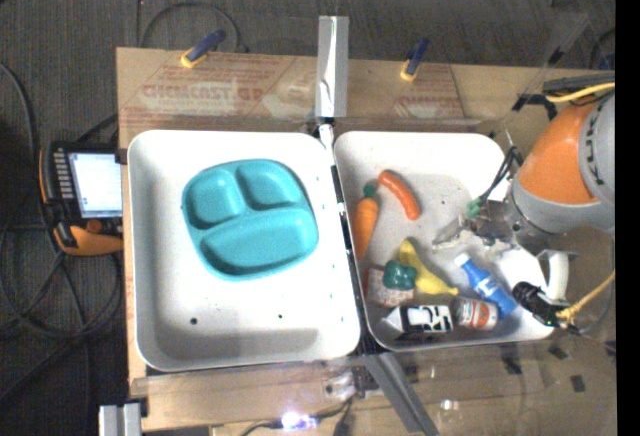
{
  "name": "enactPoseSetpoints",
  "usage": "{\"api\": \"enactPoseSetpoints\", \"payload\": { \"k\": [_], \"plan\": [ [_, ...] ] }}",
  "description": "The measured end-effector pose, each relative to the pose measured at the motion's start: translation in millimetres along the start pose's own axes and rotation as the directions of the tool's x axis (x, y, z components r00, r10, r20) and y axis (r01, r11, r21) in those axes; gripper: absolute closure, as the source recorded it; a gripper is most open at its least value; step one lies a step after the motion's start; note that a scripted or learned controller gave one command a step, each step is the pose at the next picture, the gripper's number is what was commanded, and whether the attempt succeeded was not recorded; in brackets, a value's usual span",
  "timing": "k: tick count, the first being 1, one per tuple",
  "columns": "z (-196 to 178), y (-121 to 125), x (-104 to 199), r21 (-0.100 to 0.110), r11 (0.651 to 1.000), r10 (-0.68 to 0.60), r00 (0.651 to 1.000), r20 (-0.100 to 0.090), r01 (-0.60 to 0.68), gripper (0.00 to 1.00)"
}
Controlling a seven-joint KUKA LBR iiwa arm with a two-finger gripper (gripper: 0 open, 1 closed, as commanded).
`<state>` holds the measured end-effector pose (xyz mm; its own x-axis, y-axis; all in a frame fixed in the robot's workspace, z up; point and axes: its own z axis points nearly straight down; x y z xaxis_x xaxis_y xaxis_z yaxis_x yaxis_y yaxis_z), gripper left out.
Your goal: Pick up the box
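Note:
The box (424, 317), small, black and white, lies flat near the front wall of the right bin (440, 146). My gripper (466, 227) hangs over the right middle of that bin, below the grey arm with its orange band (556, 164). It is behind and to the right of the box, well apart from it, with a blue bottle (485, 282) in between. Nothing shows between the gripper's tips.
The right bin also holds a carrot (365, 220), an orange-red sausage shape (399, 192), a yellow toy (424, 269), a green piece (398, 276) and a brown jar (478, 313) against the box. A teal divided plate (250, 216) lies in the left bin (160, 324).

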<state>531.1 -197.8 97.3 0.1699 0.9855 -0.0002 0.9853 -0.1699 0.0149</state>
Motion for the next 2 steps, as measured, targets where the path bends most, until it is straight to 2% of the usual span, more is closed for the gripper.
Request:
{"api": "enactPoseSetpoints", "payload": {
  "k": [1,2],
  "plan": [
    [-5.0,-0.2,1.0,0.006,1.000,-0.002,1.000,-0.002,0.002,1.00],
    [-4.9,-0.3,1.1,0.006,1.000,-0.002,1.000,-0.002,0.002,0.00]
  ]
}}
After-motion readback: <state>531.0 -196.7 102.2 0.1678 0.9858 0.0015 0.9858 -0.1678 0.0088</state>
